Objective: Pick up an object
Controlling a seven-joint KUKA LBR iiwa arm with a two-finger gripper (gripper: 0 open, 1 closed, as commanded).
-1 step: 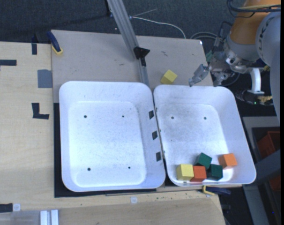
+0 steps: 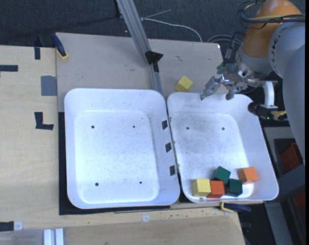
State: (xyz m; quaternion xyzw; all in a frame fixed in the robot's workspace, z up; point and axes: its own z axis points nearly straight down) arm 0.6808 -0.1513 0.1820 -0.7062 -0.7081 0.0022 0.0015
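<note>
The things I could pick sit in the near right corner of the right bin, bunched against its front wall. A yellow block is leftmost, with a red-orange block touching its right side. Behind those two stands a dark green block, and just to the right of the red-orange one lies a teal block. An orange block sits a little apart at the right end of the group, close to the bin's right wall. One more piece, a yellow cube, lies outside both bins on the bare table, just beyond the far left corner of the right bin.

My gripper hangs over the far rim of the right bin, well apart from the cluster at the front and near the yellow cube without touching it. Its two fingers are spread, with nothing between them.

The left bin lies side by side with the right one, their inner rims meeting along the middle. A slanted metal rail runs from the top of the view down to the far end of that seam. My arm comes in from the right, the orange band showing above the wrist.
</note>
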